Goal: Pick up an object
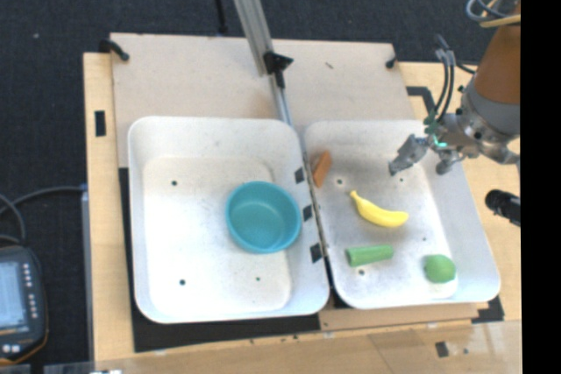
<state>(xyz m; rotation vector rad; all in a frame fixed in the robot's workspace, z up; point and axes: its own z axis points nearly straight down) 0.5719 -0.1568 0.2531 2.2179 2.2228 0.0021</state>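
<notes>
From the camera view, the pick is looking barely begun: nothing is sitting between the fingers of the gripper [427,157], and every candidate object is lying loose on the floor of the right bin [465,223]. The gripper is hanging with its two fingers spread apart, one grey finger [406,156] slanting toward the bin's middle and the other sitting nearer the wrist, so I am reading it as open and carrying nothing. The banana [379,212] is lying below and slightly to the bin-centre side of the fingertips, near but apart from them, and looks the closest thing to go for. The green block [369,255] is resting further past the banana, the green ball [440,268] is sitting well below the gripper toward the bin's near corner, and the orange piece [321,168] is lying off to the far side of the fingers, against the divider. The blue bowl [263,216] is sitting in the left bin [158,179], well apart from the gripper. What is left, in my judgement, is everything: descending, closing on one object, and lifting. The arm [501,79] is reaching in from the right edge, its orange band showing above the grey wrist, with the gripper angling down and inward over the bin's upper part.
</notes>
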